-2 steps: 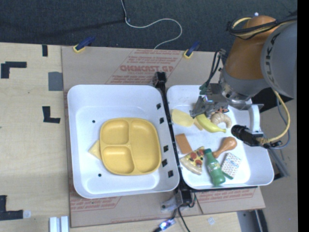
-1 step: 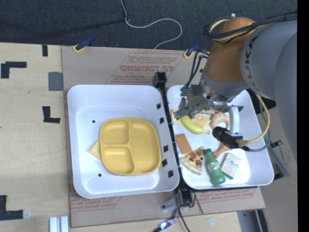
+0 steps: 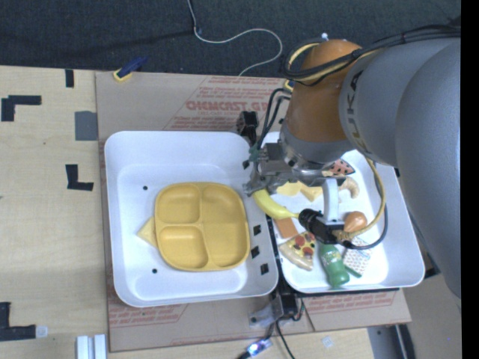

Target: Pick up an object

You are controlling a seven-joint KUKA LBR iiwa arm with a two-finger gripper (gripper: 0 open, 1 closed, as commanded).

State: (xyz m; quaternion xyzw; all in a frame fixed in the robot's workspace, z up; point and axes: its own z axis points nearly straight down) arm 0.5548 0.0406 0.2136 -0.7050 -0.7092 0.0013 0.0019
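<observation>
My gripper (image 3: 263, 179) hangs low over the left edge of the right bin (image 3: 397, 256), just above the upper end of a yellow banana (image 3: 274, 206). Nothing can be seen held in it. Below the banana lie a pizza slice (image 3: 301, 250) and a green toy (image 3: 334, 266). An orange-brown piece (image 3: 354, 221), a cream-coloured piece (image 3: 348, 188), a pale yellow wedge (image 3: 307, 193) and a second pizza slice (image 3: 341, 168) lie partly under the arm.
The left bin (image 3: 123, 170) holds a yellow divided plate (image 3: 202, 225) with a pale yellow triangle (image 3: 144, 231) poking out from under its left side. The big grey arm (image 3: 419, 126) covers the right bin's upper right part.
</observation>
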